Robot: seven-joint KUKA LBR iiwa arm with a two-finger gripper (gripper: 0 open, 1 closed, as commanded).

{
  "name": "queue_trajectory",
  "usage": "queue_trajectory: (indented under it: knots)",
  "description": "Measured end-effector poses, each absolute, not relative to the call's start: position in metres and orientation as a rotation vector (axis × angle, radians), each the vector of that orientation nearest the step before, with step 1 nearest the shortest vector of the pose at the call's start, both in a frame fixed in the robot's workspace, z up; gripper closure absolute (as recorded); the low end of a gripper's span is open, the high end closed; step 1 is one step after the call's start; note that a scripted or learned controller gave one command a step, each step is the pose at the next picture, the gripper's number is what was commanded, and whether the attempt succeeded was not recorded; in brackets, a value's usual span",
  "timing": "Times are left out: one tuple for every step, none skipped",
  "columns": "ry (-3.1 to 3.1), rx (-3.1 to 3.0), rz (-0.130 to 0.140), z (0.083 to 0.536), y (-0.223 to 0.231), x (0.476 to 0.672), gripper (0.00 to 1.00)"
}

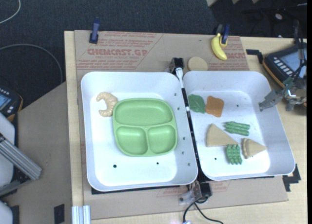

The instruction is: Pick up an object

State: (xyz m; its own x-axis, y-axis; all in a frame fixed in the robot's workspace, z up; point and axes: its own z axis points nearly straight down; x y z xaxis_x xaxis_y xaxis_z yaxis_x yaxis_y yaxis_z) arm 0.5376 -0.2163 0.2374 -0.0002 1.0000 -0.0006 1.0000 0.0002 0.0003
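Nearest us, the worktop point(48, 135) lay bare to the left of the bins. We counted two bins: the left bin point(97, 169) held one green tray point(145, 125) and one croissant point(107, 102), with open floor along its front. The right bin point(273, 140) held six food pieces, among them a wedge point(217, 136) and a brown piece point(214, 105). The claw point(271, 100) hung at that bin's right rim, well apart from them, holding nothing; we could not tell its spread. Farthest lay one banana point(219, 47).

Tray point(144, 126) in left bin point(95, 135) (croissant point(107, 103) beside it).
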Motion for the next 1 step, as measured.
queue_trajectory:
  knots:
    - [2.223, 2.233, -0.007, 0.1812, -0.2245, 0.4751, 0.0]
